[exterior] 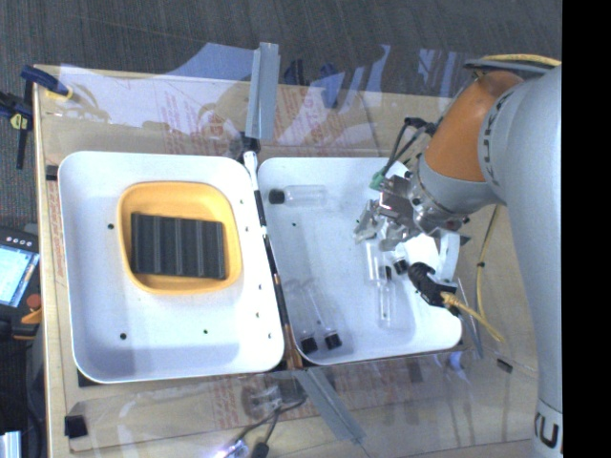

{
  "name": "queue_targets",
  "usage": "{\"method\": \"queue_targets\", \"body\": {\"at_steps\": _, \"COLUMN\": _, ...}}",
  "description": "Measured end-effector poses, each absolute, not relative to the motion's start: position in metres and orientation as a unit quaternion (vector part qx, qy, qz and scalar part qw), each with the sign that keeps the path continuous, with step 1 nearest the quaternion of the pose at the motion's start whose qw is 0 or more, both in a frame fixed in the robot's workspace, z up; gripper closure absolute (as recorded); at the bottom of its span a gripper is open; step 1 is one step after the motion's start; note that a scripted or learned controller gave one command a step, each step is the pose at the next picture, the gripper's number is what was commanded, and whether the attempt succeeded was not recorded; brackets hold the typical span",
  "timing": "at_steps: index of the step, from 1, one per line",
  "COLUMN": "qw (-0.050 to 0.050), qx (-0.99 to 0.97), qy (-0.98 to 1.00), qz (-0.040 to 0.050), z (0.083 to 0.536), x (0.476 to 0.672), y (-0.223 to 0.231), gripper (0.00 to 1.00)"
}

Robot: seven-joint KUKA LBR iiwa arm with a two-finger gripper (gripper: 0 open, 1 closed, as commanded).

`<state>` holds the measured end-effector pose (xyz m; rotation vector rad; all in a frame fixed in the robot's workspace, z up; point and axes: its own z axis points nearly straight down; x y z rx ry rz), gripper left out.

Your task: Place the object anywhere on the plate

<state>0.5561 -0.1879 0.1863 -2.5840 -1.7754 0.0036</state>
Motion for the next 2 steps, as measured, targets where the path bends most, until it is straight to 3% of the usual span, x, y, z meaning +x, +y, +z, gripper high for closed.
{"method": "queue_targets", "body": {"at_steps": 1, "qw": 0.001, "qx": -0.779, "qy": -0.628, "qz": 0.0006, "z": 0.27, "x": 0.551, "y": -0.156, "gripper": 1.0}}
{"method": "queue_targets", "body": {"at_steps": 2, "qw": 0.001, "qx": -0.688, "qy": -0.726, "qz": 0.001, "z": 0.251, "x": 0.582, "y": -0.119, "gripper": 1.0}}
